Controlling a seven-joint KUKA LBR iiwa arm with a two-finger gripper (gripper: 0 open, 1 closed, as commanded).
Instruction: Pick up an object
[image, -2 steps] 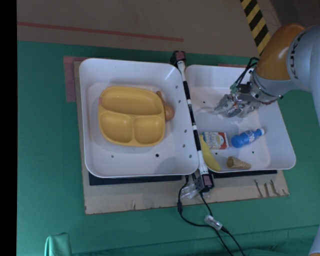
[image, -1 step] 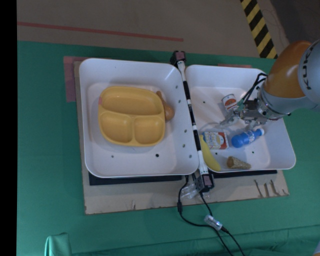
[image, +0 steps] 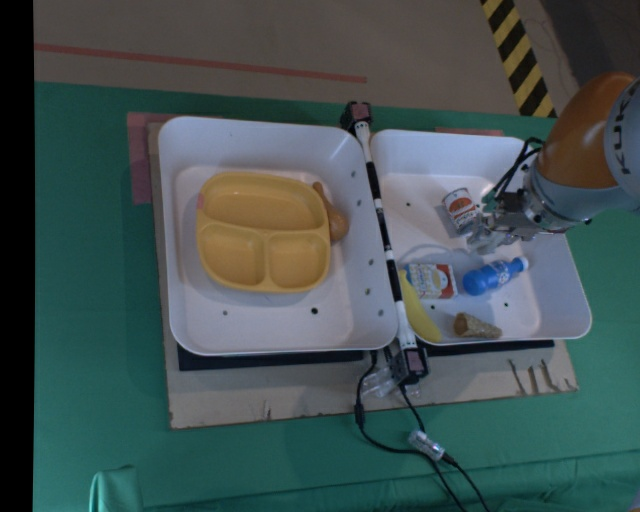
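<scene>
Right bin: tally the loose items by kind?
Can: 1
Carton: 1
Blue bottle: 1
Banana: 1
Cone-shaped piece: 1
Total: 5

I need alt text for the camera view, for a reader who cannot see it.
A grey robot arm's gripper hangs over the right bin, near a small can, a blue bottle, a carton, a banana and a cone. The left bin bears a yellow divided tray.
</scene>
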